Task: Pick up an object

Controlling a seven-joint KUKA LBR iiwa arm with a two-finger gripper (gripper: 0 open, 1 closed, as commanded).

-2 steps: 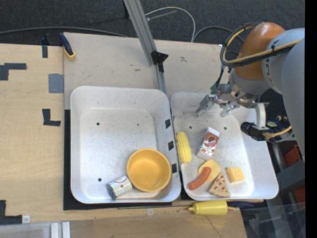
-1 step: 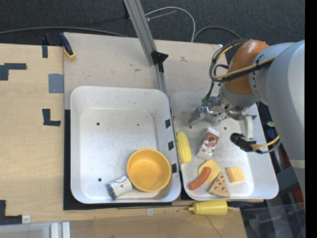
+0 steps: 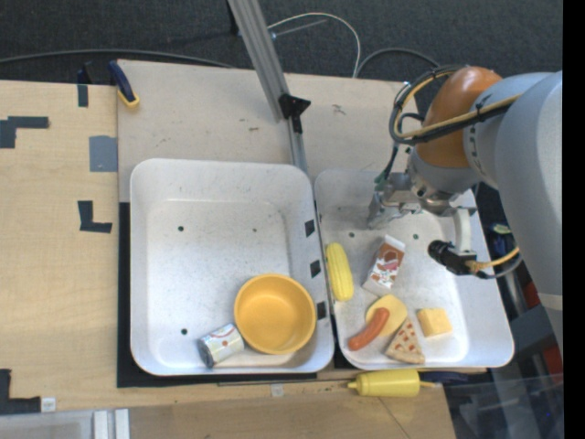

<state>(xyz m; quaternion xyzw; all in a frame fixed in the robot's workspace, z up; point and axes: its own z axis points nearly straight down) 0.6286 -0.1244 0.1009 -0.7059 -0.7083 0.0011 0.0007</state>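
Corn [image 3: 339, 272] (ridged, yellow, oblong) lies in the smooth white right bin [image 3: 489, 341]; end effector [image 3: 382, 210] grip unclear.

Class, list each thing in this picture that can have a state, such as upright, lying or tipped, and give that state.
yellow bowl: upright in the left bin, mouth up
small can: lying on its side beside the bowl
corn cob: lying flat in the right bin
small carton: lying flat
sausage: lying flat
mustard bottle: lying on the bench, outside the bins
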